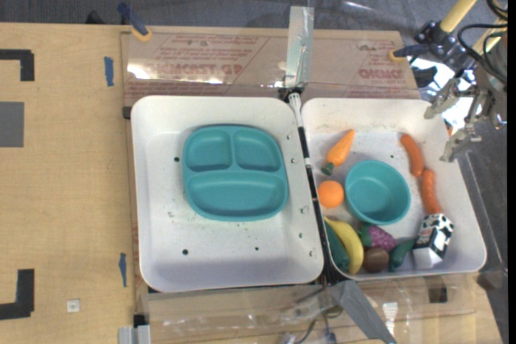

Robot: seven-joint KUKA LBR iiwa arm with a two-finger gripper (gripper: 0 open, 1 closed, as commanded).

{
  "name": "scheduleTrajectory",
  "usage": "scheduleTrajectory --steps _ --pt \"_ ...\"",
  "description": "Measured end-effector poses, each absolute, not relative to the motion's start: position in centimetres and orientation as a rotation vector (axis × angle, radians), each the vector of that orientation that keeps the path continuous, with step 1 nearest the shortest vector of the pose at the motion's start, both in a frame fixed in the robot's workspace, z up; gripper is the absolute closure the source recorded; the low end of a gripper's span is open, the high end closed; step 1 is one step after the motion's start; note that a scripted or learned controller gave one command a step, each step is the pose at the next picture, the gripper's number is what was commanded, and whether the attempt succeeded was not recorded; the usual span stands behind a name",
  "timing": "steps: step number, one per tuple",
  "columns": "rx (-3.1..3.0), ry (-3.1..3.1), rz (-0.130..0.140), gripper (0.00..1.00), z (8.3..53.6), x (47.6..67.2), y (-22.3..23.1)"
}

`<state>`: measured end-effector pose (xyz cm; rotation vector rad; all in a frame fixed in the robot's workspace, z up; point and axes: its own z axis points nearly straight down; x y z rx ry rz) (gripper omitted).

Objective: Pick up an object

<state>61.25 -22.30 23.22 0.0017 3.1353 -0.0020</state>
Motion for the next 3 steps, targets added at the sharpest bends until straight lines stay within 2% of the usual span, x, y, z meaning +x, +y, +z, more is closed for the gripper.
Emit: scheduleTrajectory --steps 1,2,3 --pt "-0.148 3.135 0.000 0.00 9.60 61.68 -22.18" --pt "-0.076 3.131 -0.002 0.00 8.79 62.27 -22.28" --pt "0.083 3.132 0.000 0.00 8.79 62.05 -22.28"
